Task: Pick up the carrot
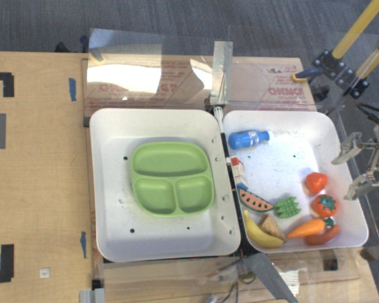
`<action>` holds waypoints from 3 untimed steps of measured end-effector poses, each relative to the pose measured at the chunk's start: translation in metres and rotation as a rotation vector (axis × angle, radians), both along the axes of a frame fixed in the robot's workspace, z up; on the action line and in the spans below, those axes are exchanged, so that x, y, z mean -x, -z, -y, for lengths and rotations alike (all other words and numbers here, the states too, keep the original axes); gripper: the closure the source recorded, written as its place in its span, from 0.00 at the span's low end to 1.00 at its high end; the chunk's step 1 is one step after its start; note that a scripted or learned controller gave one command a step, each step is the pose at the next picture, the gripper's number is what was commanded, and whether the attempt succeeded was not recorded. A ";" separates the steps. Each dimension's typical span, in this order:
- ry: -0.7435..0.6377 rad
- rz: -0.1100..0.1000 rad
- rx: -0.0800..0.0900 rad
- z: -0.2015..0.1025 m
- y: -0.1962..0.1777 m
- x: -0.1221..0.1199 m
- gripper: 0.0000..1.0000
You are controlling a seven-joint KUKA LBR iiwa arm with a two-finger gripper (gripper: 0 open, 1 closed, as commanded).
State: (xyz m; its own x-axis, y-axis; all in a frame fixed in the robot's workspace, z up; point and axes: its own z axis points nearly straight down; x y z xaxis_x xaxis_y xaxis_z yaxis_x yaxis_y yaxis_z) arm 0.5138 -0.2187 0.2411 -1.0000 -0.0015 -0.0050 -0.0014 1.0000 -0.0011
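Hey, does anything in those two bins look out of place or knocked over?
Nothing looks spilled or broken. The blue bottle lies on its side in the right bin, and the carrot sits crowded among other toy food at its near edge. The green tray sits flat.

Floor (177,5): dark grey carpet along the top of the view.
Bench (31,169): light wood board, with black tape marks (3,84) and blue tape bits (71,88).
Clear sheet (177,74): behind the bins, glaring with reflected light.
Yellow poles (366,17): upper right, perhaps a stand.

Glossy white plastic bins (114,169), matt green plastic tray (172,178), smooth orange plastic carrot (306,227)
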 end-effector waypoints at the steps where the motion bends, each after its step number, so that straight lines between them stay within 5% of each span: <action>1: -0.234 -0.004 -0.002 -0.067 0.070 0.024 0.00; 2: -0.307 -0.003 -0.001 -0.094 0.084 0.026 0.00; 3: -0.132 -0.001 -0.001 -0.047 0.147 -0.024 0.00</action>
